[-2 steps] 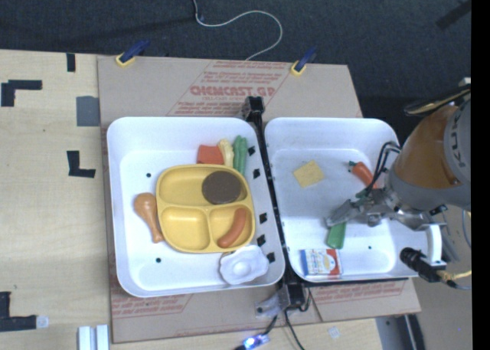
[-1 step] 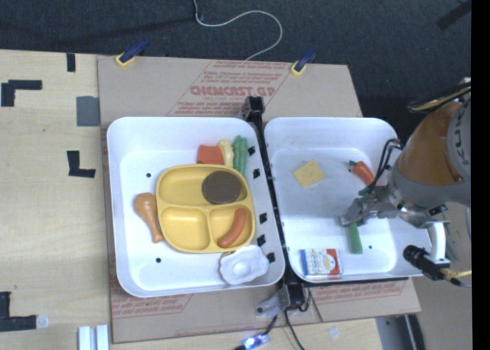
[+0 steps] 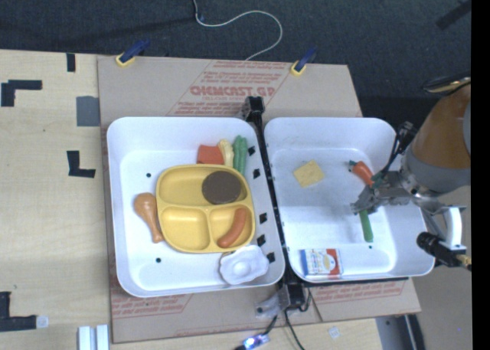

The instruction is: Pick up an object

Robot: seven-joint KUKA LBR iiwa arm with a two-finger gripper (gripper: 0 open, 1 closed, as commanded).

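Observation:
My gripper [image 3: 370,201] hangs low over the right side of the right bin [image 3: 337,135], at the end of the grey arm with the orange band [image 3: 448,138]. Directly under it a thin green stick [image 3: 367,228] lies on the bin floor, its upper end hidden by the gripper. A small orange carrot-like piece [image 3: 360,170] lies just above the gripper. A pale yellow square [image 3: 309,174] rests further left. A small white carton with red and blue print [image 3: 319,262] lies by the near wall.
The left bin [image 3: 126,188] holds a yellow divided plate [image 3: 178,227] with a brown patty [image 3: 222,186] and a sausage [image 3: 236,228]. Around the plate lie a drumstick [image 3: 148,214], red, yellow and green pieces [image 3: 227,152] and a white egg [image 3: 243,266].

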